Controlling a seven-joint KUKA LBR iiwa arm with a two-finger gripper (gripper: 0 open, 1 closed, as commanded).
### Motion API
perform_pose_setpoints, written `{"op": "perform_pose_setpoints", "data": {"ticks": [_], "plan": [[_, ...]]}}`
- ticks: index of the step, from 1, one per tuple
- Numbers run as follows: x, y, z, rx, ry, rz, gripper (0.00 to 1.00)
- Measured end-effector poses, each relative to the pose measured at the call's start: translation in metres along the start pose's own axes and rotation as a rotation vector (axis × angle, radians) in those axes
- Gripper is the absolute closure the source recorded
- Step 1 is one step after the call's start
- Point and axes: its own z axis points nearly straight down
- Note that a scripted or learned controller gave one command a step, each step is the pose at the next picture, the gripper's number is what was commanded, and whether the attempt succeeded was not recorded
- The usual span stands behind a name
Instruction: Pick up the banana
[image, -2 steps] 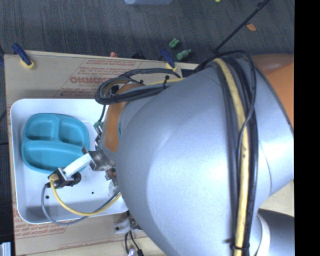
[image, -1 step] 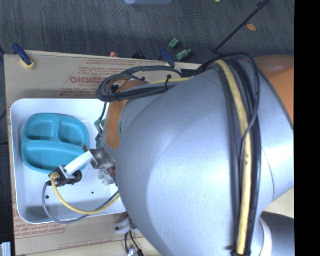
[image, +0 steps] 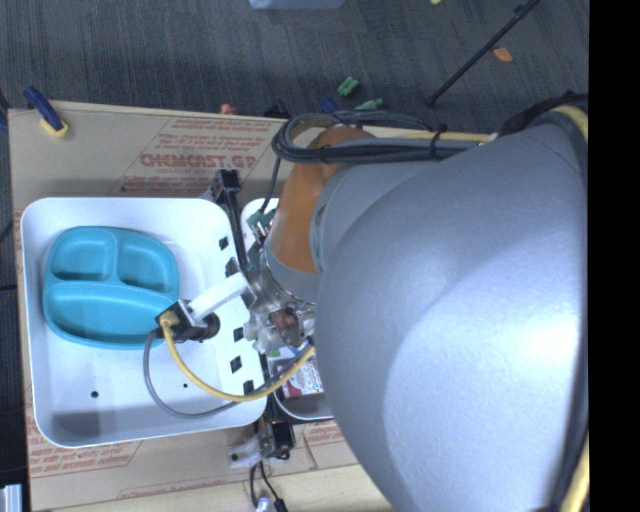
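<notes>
We are looking down on the claw (image: 278, 328), which is hanging over the wall between the two bins. It is half buried under the wrist, so we cannot tell whether it is open or closed.

The grey arm (image: 450, 320) is swelling out to the right of the claw, with its orange band (image: 298, 215) showing just above it. The arm is blocking almost all of the right bin (image: 262, 214). What seems to be that bin's corner is peeking out above the claw as a small pale patch with a blurred touch of green. We therefore cannot tell where the banana is lying, since the arm is covering that whole side.

Just below the claw and slightly to its right, a dark thing with a red and white label (image: 305, 383) is poking out from under the arm. It is cut off, and too little is showing for us to name it.

To the left of the claw, the left bin (image: 60, 420) is lying in plain sight. A blue divided tray (image: 105, 285) is resting in it, left of the claw and a little above it, near but apart.

Printed cardboard (image: 190, 160) is running under both bins above and to the left of the claw.
</notes>
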Motion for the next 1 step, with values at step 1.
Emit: {"op": "perform_pose_setpoints", "data": {"ticks": [1], "plan": [[0.0112,-0.0376,0.0369,-0.001,-0.002,-0.01,1.0]]}}
